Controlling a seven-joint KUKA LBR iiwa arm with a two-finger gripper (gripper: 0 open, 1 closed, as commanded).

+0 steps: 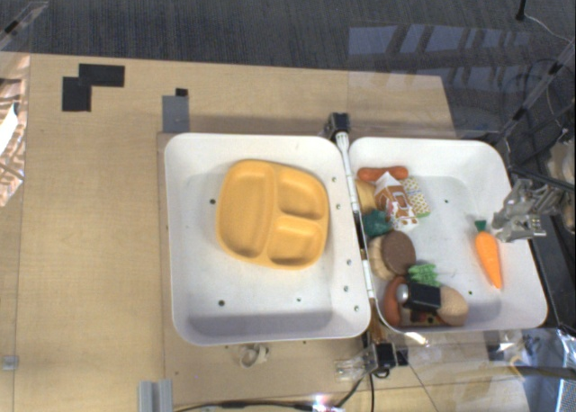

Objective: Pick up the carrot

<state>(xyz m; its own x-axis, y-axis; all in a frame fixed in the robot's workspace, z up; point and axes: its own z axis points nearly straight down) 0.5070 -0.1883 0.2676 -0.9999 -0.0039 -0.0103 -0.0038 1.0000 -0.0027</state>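
Note:
The orange carrot point(489, 259) with a small green top lies in the right bin point(450, 172), close to its right wall, pointing toward the front. My gripper point(511, 221) hangs over the bin's right edge, just above and to the right of the carrot's green end. Nothing is visibly held by it.
A pile of toy food point(402, 248) lines the right bin's left side, from a packet at the back to a potato and a dark piece at the front. In the left bin point(193, 248) sits a yellow divided plate point(270, 212). Bare white floor separates the pile from the carrot.

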